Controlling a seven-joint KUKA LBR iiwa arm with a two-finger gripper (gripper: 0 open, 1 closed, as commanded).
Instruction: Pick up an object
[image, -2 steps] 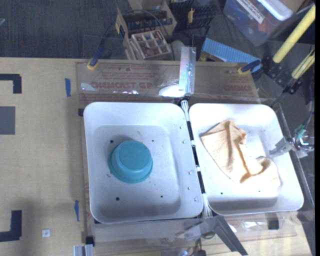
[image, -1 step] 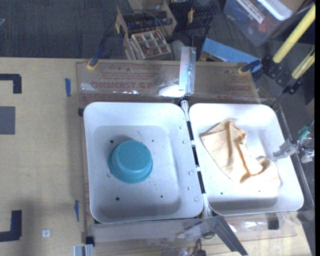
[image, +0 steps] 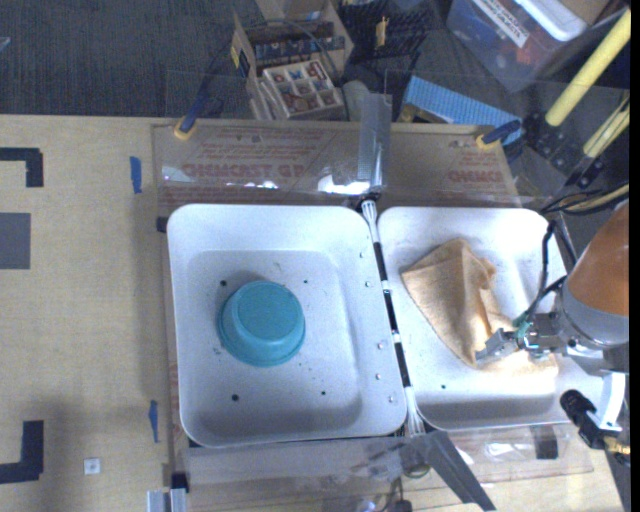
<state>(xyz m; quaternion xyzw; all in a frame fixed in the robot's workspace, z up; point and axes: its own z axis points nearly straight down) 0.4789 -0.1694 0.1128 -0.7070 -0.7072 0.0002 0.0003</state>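
Observation:
A crumpled tan cloth (image: 455, 290) lies in the right bin (image: 440, 405), spread from its middle toward the front right. My gripper (image: 499, 346) reaches in from the right and sits low at the cloth's front right edge, touching or just above the fabric. The arm's orange band (image: 603, 265) and grey wrist (image: 590, 325) hang over the bin's right rim. A teal bowl (image: 262, 322) rests upside down in the middle of the left bin (image: 195, 400), far from the gripper.
A raised divider (image: 385, 300) runs between the two bins. Clear plastic panels (image: 300, 165) stand behind them, with boxes and clutter beyond. Black cables (image: 548, 270) run down beside the arm. Bare wooden bench (image: 70, 300) lies to the left.

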